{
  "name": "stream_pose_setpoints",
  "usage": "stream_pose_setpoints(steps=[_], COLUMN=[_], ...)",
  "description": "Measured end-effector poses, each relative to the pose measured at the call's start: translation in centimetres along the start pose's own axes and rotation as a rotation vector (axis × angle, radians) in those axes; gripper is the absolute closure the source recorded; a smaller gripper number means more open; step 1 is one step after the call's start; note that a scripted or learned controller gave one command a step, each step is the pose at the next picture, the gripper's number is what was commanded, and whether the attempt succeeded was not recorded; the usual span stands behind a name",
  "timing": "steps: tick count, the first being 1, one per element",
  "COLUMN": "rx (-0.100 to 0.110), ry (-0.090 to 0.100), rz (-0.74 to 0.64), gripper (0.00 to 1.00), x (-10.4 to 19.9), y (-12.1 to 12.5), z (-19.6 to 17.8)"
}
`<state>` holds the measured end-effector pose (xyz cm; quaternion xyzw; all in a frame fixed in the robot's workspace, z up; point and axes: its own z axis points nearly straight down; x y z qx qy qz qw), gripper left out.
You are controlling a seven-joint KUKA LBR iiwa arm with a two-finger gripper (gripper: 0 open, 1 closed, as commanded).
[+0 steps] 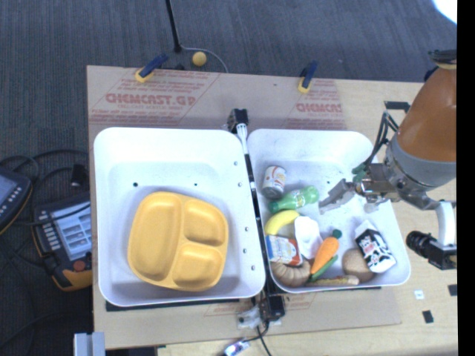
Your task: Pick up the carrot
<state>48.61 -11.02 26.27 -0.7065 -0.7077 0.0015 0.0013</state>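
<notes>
So the carrot (326, 251) sits in the right bin (312, 141), orange with a green top, tilted and leaning among the pile of play food, down and a bit to the left of the pincer (343, 195). Nothing is touching it from above. Right beside it on the far side from the pincer there's a white carton (306, 236), then a yellow banana (280, 222) and a small packet (283, 250) with a bagel-looking thing (290, 274) under it. Below the pincer and to the right of the carrot is a black-and-white cow-print carton (375, 248) and a brown potato-ish lump (358, 265). Left of the pincer lie a green bottle (295, 198) and a small can (274, 180). The pincer itself hangs over the middle of the right bin, well apart from the carrot, fingers spread with nothing between them. Way off to its left, the other bin (119, 154) holds a yellow divided tray (178, 239).
</notes>
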Motion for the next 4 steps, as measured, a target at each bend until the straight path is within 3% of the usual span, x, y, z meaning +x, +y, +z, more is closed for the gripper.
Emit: stream_pose_setpoints(steps=[1,2,3,4], rx=[-0.007,-0.01,-0.015,-0.006], ry=[-0.001,-0.004,-0.005,0.0], rz=[-0.012,-0.678,-0.676,-0.268], gripper=[0.0,0.0,1.0,1.0], x=[-1.4,-3.9,-3.8,3.2], y=[0.0,0.2,0.3,0.6], z=[16.7,17.2,16.3,7.8])
